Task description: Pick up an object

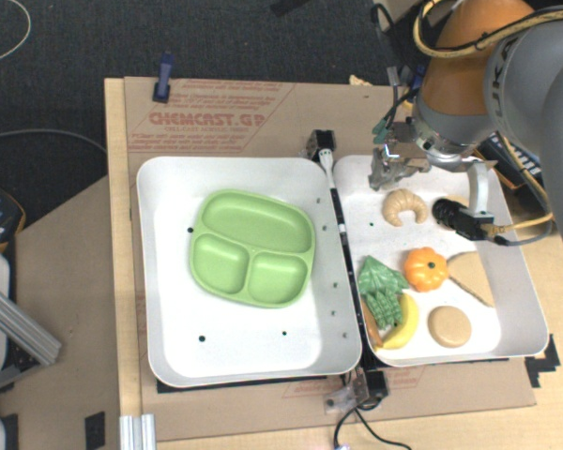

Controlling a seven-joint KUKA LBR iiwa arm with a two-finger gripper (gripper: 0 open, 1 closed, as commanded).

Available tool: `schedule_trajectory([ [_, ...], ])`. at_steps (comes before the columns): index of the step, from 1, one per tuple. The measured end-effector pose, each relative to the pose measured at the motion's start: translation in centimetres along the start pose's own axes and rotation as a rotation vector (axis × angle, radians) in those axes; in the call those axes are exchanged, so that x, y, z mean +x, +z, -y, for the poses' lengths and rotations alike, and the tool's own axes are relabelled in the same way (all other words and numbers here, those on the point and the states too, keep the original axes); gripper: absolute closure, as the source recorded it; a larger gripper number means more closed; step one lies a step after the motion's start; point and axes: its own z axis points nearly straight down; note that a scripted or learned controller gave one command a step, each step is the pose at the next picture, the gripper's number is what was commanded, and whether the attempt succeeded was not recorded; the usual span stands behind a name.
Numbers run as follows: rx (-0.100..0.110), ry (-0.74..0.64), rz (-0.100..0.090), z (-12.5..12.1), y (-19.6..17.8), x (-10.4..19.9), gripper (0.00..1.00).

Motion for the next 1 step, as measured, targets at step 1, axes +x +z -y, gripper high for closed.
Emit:
schedule_trajectory([
  [1,0.018,0.015,0.002,-0.25,6.91,-5.44,1.00],
])
